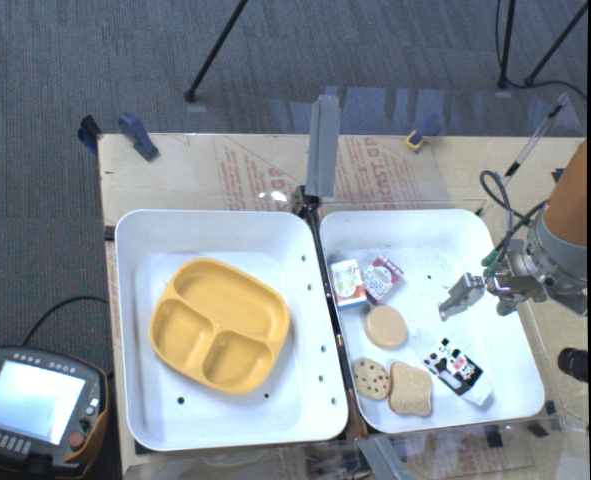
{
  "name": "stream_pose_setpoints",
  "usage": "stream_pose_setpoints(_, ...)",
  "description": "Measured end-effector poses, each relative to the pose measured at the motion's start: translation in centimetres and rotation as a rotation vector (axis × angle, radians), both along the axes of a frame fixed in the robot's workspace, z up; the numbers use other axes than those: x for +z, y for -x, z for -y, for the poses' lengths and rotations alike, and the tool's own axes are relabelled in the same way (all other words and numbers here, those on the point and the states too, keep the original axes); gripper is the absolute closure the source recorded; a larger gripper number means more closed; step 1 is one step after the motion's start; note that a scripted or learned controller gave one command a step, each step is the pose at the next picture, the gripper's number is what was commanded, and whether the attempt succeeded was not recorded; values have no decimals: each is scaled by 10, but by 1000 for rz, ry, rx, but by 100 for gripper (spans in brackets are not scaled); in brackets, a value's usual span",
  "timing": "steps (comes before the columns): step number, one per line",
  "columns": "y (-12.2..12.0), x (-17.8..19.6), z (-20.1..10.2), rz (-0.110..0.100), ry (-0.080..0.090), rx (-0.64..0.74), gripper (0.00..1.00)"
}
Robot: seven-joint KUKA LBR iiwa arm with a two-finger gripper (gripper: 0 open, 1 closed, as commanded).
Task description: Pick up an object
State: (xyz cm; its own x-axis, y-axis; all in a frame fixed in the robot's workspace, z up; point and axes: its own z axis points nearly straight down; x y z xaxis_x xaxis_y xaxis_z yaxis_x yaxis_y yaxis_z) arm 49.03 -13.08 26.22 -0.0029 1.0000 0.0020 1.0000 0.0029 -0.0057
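Observation:
The right bin (425, 230) holds several small items: a green and white carton (347, 281), a red packet (382, 276), a round tan biscuit (386, 327), a chocolate chip cookie (371, 378), a slice of bread (411, 389) and a black and white packet (458, 368). My gripper (485, 299) hovers over the right side of this bin, above and slightly right of the black and white packet. Its fingers (462, 296) are spread open with nothing between them.
The left bin (135, 268) holds a yellow divided plate (220, 323). A grey post (322, 153) stands behind the gap between the bins. A teach pendant (40, 403) lies on the floor at the lower left. Cables (500, 203) hang near the arm at the right.

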Motion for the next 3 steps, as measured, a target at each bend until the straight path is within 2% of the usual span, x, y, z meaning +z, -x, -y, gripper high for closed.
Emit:
stream_pose_setpoints(1,15,-140,9,3,-2,244,0)
stream_pose_setpoints(2,-62,-169,-16,18,5,254,0)
stream_pose_setpoints(3,-154,-174,-28,7,1,107,0)
